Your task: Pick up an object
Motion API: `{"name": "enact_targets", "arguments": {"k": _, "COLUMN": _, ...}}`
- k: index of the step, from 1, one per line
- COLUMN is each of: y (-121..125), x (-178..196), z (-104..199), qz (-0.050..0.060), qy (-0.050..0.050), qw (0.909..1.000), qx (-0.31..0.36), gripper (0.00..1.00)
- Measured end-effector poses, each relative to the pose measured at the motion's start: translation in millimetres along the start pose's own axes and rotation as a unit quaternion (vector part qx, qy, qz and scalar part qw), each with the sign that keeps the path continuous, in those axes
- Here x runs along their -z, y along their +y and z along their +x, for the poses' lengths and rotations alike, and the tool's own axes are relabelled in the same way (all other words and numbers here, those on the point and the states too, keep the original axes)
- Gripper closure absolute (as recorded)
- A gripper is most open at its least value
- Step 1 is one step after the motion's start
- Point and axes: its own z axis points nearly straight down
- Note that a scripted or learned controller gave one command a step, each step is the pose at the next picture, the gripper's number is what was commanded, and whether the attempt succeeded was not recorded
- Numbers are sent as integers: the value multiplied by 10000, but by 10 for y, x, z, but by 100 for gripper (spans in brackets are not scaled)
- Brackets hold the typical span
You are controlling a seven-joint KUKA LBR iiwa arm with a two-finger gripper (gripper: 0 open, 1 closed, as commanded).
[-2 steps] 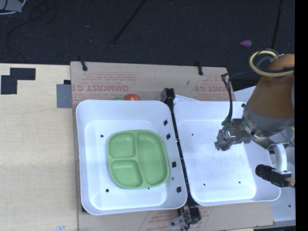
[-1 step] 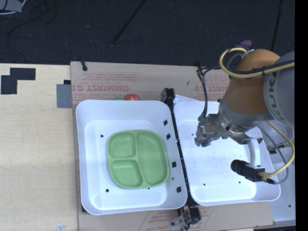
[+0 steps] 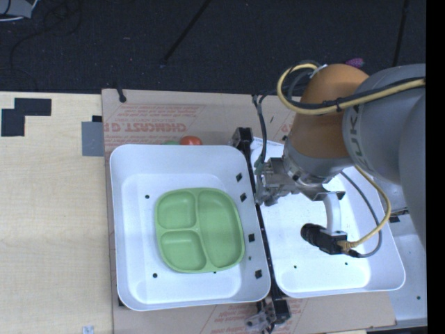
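Two white bins sit side by side on the table [image 3: 55, 221]. Lying flat in the left bin [image 3: 132, 169] is a green divided plate [image 3: 199, 229]. From the right of the frame the arm [image 3: 361, 131] bends down over the right bin [image 3: 375, 273], its pincer [image 3: 274, 186] low near the divider; its state cannot be told.

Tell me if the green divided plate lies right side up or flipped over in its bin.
Right side up. The green divided plate lies flat in the left bin, its three hollow compartments facing the camera.
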Motion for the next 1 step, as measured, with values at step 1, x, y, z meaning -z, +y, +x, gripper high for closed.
{"name": "enact_targets", "arguments": {"k": 1, "y": 175, "x": -71, "z": 489, "qz": -1, "qy": 0, "qw": 10000, "qx": -2, "gripper": 100}}
